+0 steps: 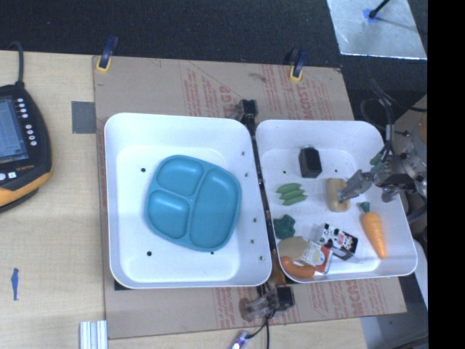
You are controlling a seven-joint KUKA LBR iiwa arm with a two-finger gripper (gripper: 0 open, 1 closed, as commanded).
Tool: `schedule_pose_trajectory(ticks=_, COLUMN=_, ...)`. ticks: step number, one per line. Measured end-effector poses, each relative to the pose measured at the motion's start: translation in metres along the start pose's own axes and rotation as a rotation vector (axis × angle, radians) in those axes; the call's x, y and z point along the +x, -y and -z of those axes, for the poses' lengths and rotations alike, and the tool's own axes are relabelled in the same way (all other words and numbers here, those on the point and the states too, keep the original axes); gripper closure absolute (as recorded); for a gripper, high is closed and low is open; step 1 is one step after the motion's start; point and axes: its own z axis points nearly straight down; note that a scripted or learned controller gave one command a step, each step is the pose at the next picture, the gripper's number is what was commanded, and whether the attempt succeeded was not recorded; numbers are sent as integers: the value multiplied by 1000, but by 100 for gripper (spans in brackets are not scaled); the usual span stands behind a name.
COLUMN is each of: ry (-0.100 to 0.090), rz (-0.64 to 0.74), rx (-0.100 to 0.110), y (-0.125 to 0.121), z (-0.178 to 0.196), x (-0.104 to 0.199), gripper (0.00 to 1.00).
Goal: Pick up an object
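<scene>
Carrot (373, 234) near right bin's (404, 267) right rim, just below end effector (363, 185), fingers apart, nothing between.

a pale wooden bench (51, 253) spreads out well to the left of the gripper, with a sheet of brown cardboard (218, 93) laid over it and held by two clamps (107, 53) along its far edge. beyond the bench lies dark carpet (182, 13). a pale grey floor patch (374, 17) sits above the gripper, marked with blue tape.
</scene>
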Motion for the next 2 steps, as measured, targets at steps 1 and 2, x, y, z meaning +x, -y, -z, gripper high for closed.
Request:
schedule_pose_trajectory(ticks=1, ry=0, rz=-1, rx=5, y=-63, z=-146, x=-31, gripper=0)
schedule_pose_trajectory(ticks=2, ry=1, rz=1, rx=2, y=-144, z=-175, x=-15, gripper=0)
